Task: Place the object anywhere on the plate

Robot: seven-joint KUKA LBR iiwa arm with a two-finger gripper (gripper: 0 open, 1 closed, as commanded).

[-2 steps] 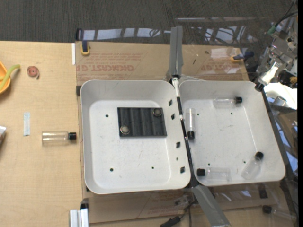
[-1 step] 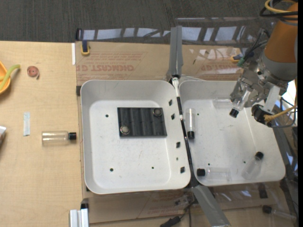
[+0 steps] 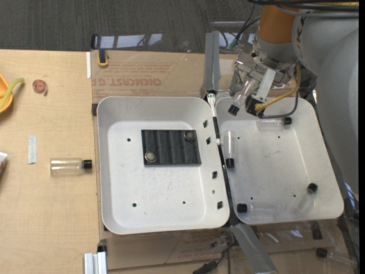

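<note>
Mostly, the left of the frame was taken up by a pale wooden desk (image 3: 45, 210), with dark carpet (image 3: 114, 10) seen along the top edge. A brown cardboard sheet (image 3: 148, 76) with printed lettering was laid under two white bins set side by side. On the bare wood at the left, a loose vial (image 3: 68, 164) with a black cap was lying on its side. A small white strip (image 3: 32, 150) was seen just above and left of it. A reddish disc (image 3: 39, 85) lay higher up, near an orange thing (image 3: 3, 96) cut off by the left edge.

In the left bin (image 3: 114, 210), a dark ribbed plate (image 3: 171, 150) was laid flat, slightly above the centre. Two small round grey pieces were resting on it, one at its upper right corner (image 3: 189, 135) and one at its lower left corner (image 3: 150, 157).

In the right bin (image 3: 274, 176), four clear black-capped vials were scattered. One was lying along the left wall (image 3: 228, 144) and one near the top wall (image 3: 274, 120). One was near the right wall (image 3: 312, 188) and one in the lower left corner (image 3: 240, 208).

The end effector (image 3: 246, 93) was held over the upper left corner of the right bin. Whether it was spread or pressed together could not be told. A slanted vial (image 3: 236, 104) was seen just beneath it, clear-bodied, with its black cap at the lower end. It was well apart from the plate, and whether it was gripped could not be told.
</note>
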